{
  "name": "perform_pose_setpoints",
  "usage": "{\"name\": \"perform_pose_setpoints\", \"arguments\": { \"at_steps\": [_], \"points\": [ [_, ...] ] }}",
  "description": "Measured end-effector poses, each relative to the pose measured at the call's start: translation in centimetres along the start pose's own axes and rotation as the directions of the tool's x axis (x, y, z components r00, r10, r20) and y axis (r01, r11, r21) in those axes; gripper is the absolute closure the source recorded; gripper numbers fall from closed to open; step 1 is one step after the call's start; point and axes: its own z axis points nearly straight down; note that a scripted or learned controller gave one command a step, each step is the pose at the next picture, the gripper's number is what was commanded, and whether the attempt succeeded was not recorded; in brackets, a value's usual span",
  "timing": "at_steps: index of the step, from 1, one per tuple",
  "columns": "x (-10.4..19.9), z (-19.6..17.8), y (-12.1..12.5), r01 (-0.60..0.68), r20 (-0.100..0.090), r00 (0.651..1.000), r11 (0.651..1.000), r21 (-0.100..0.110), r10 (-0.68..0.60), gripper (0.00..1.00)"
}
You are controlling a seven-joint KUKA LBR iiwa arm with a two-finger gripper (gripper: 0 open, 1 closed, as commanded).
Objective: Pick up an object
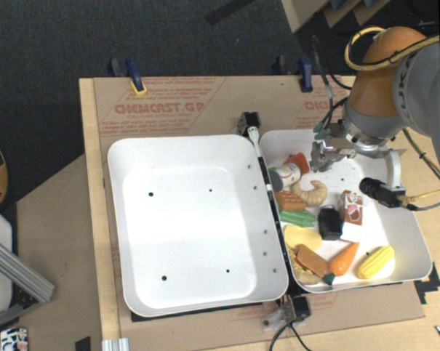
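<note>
Toys lie heaped in the right bin (420, 253), the arm's likely pick among them: a croissant (313, 192) and a red-capped figure (292, 168) toward twelve o'clock of the pile, a green pod (297, 219) and a black block (329, 222) near its middle, a carrot (344, 259) and a corn cob (375, 262) toward five o'clock. They crowd the left side of that bin, touching and overlapping, so a clean grab probably calls for one lying at the edge of the heap. The left bin (127, 211) sits just beside it at nine o'clock, its floor bare white, most likely meant as the place to set things down. The arm (379, 77) reaches in from three o'clock, and its gripper (325, 155) hangs over the upper part of the right bin, just beside the croissant and the red-capped figure, at about two o'clock from them. Whether its tips are spread or pressed together I cannot tell from this slant, and nothing is visibly between them. I judge the pick not yet made.
</note>
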Motion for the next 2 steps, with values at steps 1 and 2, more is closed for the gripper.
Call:
{"name": "perform_pose_setpoints", "arguments": {
  "at_steps": [1, 2],
  "points": [
    [-1.5, 4.9, -2.1, -0.001, 0.0, 1.0, 1.0, -0.006, 0.001, 1.0],
    [1.6, 5.1, -3.1, 0.003, -0.001, 1.0, 1.0, 0.001, -0.003, 1.0]
  ]
}}
